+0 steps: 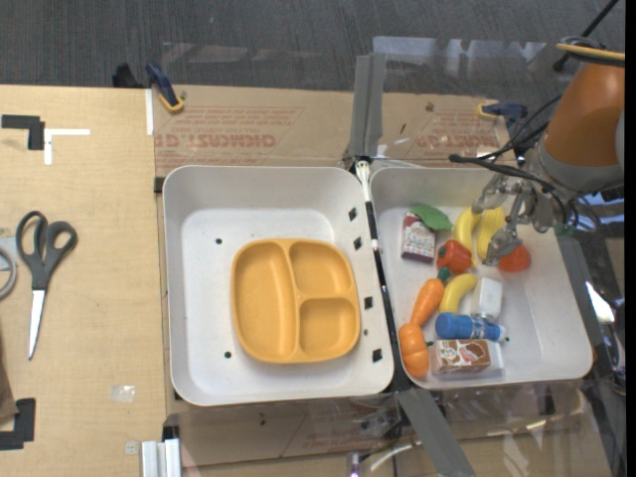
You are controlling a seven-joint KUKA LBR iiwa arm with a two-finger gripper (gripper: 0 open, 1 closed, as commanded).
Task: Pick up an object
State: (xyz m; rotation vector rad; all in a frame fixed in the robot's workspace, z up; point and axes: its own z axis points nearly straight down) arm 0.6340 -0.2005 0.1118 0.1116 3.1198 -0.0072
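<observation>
The gripper (505, 229) is low over the far part of the right bin (556, 361), among a tight group of toy food. From this slanted view I cannot tell how wide it is, and nothing can be seen held in it.

The closest candidates are a yellow banana (465, 227), which it seems to touch, and an orange-red piece (515, 258) just beside it. I judge the main risk to be crowding — these items lie against each other, so closing here could push one aside or catch two at once, and a rounded piece could slip out when the arm lifts. The bin wall is also near, which leaves little space for correcting.

The right bin also holds a green piece (431, 215), a small dark carton (418, 238), a red pepper-like piece (454, 255), a second yellow piece (457, 290), a carrot (426, 302), a white block (489, 295), a blue bottle (467, 327) lying on its side, a printed box (463, 357) and an orange piece (413, 351) at the near-left corner.

The left bin (189, 296) holds a yellow divided plate (295, 299) with three compartments. On the table (79, 346) to the left, well apart from both bins, lies a pair of scissors (42, 256).
</observation>
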